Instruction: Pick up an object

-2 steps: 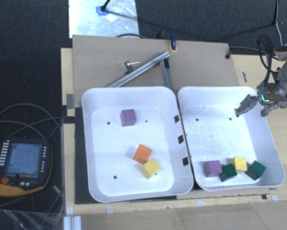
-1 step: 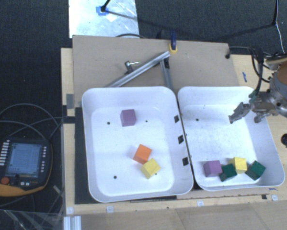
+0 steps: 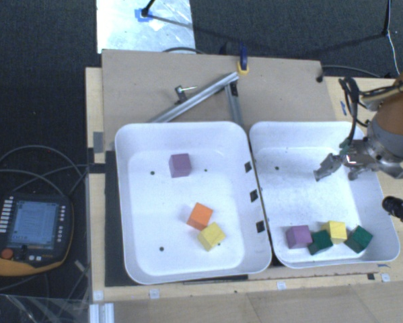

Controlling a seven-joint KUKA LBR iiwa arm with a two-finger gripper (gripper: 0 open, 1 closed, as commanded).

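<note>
At the near edge of the right bin (image 3: 282,140) four blocks lay in a loose row: a purple block (image 3: 299,235), a dark green block (image 3: 319,241) touching it, a small yellow block (image 3: 337,231) just behind, and another dark green block (image 3: 358,238) beside the yellow one, close to the right wall. In the left bin (image 3: 130,180), the nearest thing was a yellow block (image 3: 211,236), and an orange block (image 3: 200,215) sat just behind it, the two touching at a corner. Further back in the same bin a purple cube (image 3: 179,165) stood alone, well apart from the other two. The gripper (image 3: 337,167) hung over the middle of the right bin, reaching in from the right side, well apart from the row of blocks, and nothing was between its fingers; the fingers were spread apart, one pointing to the left and one lower to the right. The grey arm (image 3: 393,136) with its orange band rose behind it at the right edge. On the left, beside the worktop (image 3: 97,99), a control pendant (image 3: 29,231) with a screen lay on the dark floor. Behind the bins a metal bar (image 3: 194,99) lay at a slant on the brown board (image 3: 275,86), and further away a shiny sheet (image 3: 144,15) lay on the floor.
</note>
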